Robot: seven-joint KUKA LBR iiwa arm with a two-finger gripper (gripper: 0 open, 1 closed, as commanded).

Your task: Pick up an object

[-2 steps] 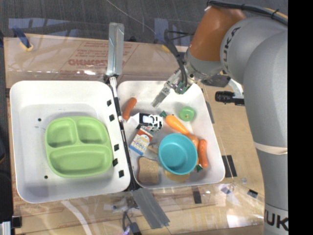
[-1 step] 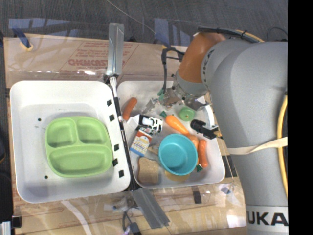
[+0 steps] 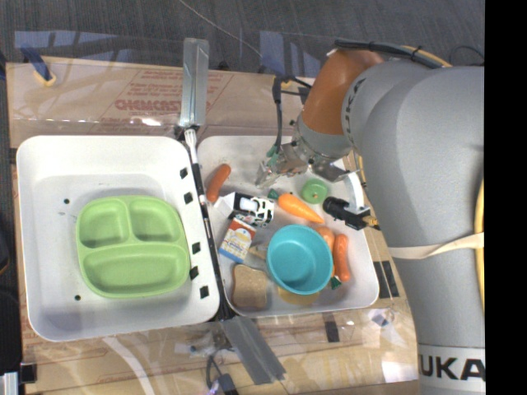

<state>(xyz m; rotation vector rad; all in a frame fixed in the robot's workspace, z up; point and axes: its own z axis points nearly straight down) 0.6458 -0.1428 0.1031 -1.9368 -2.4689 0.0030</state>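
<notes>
Hovering at the back of the right bin (image 3: 239, 148), my gripper (image 3: 278, 168) sat low among the clutter. Whether it was open or closed on anything, I could not tell.

The left bin (image 3: 49, 179) held one thing, a green divided plate (image 3: 132, 245), lying flat, wide and awkward to pinch.

The right bin was crowded. The teal bowl (image 3: 300, 257) stood upright near the front, probably light hard plastic, slippery, best taken by its rim. A bread slice (image 3: 249, 286) lay by the front wall, likely a light toy, too flat to grasp easily. The long carrot (image 3: 298, 207) lay just in front of me; I judged it my best candidate, stiff, light and narrow enough to take across its middle, though its taper could let it slip. An orange sausage (image 3: 216, 181) lay near the left wall, equally graspable across its width. A small carton (image 3: 237, 241) leaned beside the bowl, light and crushable. The little toy car (image 3: 254, 208) sat between carton and carrot, hard and liable to roll. A small green disc (image 3: 314, 192) lay just beside the carrot.
</notes>
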